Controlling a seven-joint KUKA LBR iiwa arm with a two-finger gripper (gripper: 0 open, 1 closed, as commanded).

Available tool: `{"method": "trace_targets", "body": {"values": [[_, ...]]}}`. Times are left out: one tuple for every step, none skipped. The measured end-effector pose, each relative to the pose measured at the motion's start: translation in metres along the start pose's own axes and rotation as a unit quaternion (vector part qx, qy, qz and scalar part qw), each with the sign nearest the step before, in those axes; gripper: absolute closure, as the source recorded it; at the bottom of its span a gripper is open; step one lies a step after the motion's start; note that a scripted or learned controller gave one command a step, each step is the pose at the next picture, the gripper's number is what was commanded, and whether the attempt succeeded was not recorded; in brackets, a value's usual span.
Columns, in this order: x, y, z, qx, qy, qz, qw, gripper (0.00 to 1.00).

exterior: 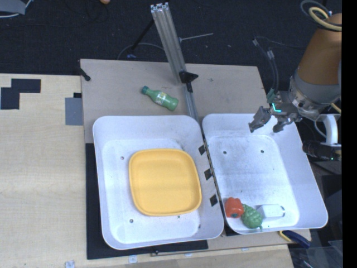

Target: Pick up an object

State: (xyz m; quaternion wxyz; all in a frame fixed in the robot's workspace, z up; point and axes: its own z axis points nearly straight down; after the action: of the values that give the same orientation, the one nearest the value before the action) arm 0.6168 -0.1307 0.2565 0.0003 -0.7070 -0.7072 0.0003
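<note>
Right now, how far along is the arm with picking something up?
Nothing looks picked up yet. The gripper hangs open over the far edge of the right bin, with nothing between its fingers. The red toy, green toy and white piece sit in that bin's near corner. Left to do: move over one, come down, close and lift.

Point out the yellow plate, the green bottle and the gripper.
yellow plate [165, 182], camera view, centre of its flat face.
green bottle [160, 98], camera view, middle of its body.
gripper [269, 123], camera view, gap midway between its open fingers.
</note>
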Motion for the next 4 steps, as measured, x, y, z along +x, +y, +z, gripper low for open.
{"method": "trace_targets", "body": {"values": [[0.0, 0.0, 0.0, 0.0, 0.0, 0.0, 1.0, 0.0], [-0.001, 0.002, 0.043, 0.002, 0.0, 0.0, 1.0, 0.0], [0.001, 0.002, 0.086, 0.002, 0.0, 0.0, 1.0, 0.0], [-0.001, -0.001, 0.149, 0.003, 0.0, 0.0, 1.0, 0.0]]}}
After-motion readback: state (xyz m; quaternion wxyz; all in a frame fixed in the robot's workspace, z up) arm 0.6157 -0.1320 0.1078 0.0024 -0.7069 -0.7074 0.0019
